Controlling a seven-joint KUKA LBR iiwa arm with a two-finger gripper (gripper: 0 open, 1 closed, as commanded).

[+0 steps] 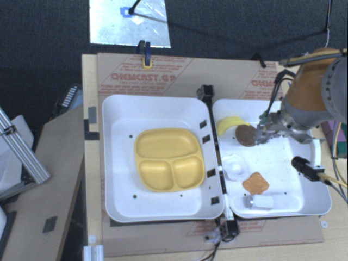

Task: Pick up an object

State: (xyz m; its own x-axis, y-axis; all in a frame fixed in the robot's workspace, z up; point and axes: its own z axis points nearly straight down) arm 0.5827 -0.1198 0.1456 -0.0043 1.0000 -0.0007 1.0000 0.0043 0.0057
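Grey arm: we see it reach from the right, its gripper (263, 130) low over the right white bin (310, 197).
Claw: we cannot tell its state.
Brown round disc (244, 135): just beside the gripper, touching a yellow curved piece (228, 124).
Left white bin (117, 145): holds a yellow three-compartment plastic tray (166, 159).

A robotics lab — bench (163, 72) with white bins (117, 145), aluminium framing (22, 151), loose cables (329, 15).

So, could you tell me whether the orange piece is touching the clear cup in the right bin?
Apart. The camera view shows white bin floor between the orange piece and the clear cup.
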